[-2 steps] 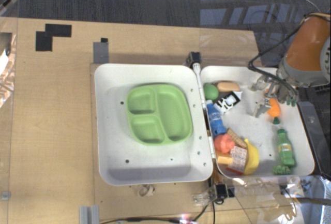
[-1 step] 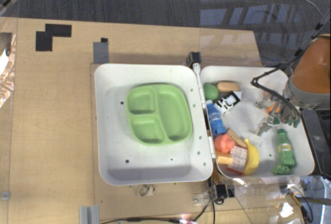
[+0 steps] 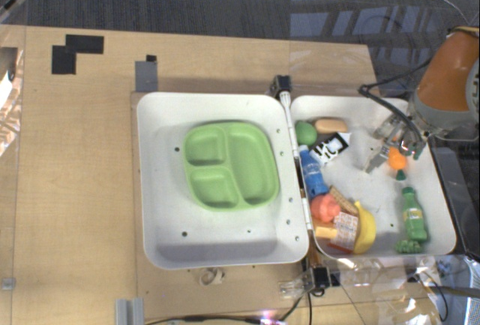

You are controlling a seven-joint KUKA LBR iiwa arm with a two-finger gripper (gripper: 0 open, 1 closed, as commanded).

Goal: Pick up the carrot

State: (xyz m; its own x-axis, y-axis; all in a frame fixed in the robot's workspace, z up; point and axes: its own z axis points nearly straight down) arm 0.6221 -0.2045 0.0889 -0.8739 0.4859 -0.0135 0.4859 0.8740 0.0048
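One small orange carrot [image 3: 397,160] in right bin [image 3: 442,230], far right side, just above green bottle [image 3: 412,220]. Likely light, rigid plastic, smooth, prone to slip; best pinched across the middle. Gripper [image 3: 386,147] right over it, fingers' spread impossible to judge. Carrot outline partly hidden, contact unclear.
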